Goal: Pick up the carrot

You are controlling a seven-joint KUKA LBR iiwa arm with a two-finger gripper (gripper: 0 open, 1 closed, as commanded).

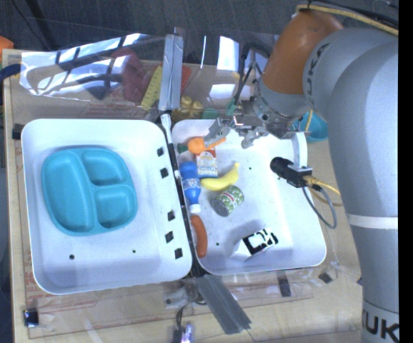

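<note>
We see the carrot (205, 143) at the far-left corner of the right bin (303, 252), its long axis running left to right, tip pointing toward the claw (234, 129) just beside it. The claw's fingers look spread, holding nothing, with the arm reaching low from the right.

tray (88, 189) in left bin (42, 263), banana (221, 179) in right bin (303, 245)
</note>
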